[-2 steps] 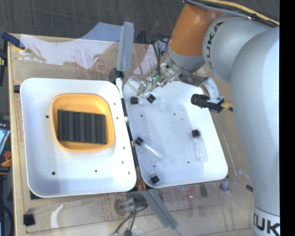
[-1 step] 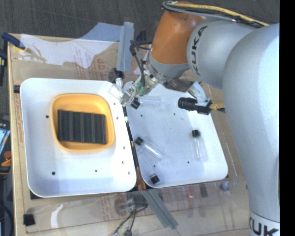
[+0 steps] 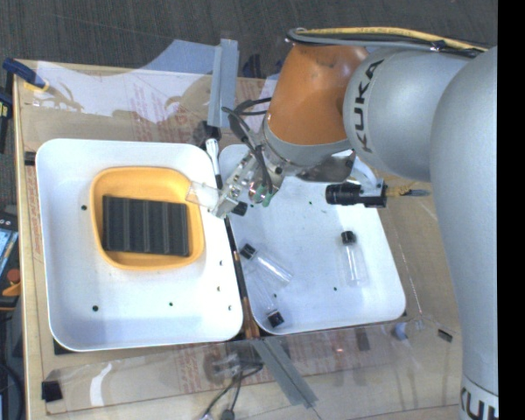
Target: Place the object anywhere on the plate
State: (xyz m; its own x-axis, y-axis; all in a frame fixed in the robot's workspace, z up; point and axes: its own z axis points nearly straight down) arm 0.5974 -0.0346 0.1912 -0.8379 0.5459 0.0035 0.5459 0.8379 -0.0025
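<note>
Plywood bench point(image 3: 114, 103) on dark carpet, two white bins side by side: left bin point(image 3: 70, 313) holds one yellow plate point(image 3: 144, 185) with a dark ribbed insert point(image 3: 149, 226); right bin point(image 3: 367, 300) holds loose clear vials with black caps. Count in the right bin: one vial point(image 3: 353, 256) at right, upright in frame, one vial point(image 3: 267, 267) near the left wall, tilted, plus one more black cap point(image 3: 275, 319) at the lower left corner whose tube I can't make out. Fourth vial point(image 3: 201, 194) sits at the gripper point(image 3: 230, 198), over the divide between the bins, its clear end reaching over the plate's upper right rim. It looks pinched between the fingers, which are nearly closed around it, though the tips are small and cluttered. Arm fills the upper right of the frame.
</note>
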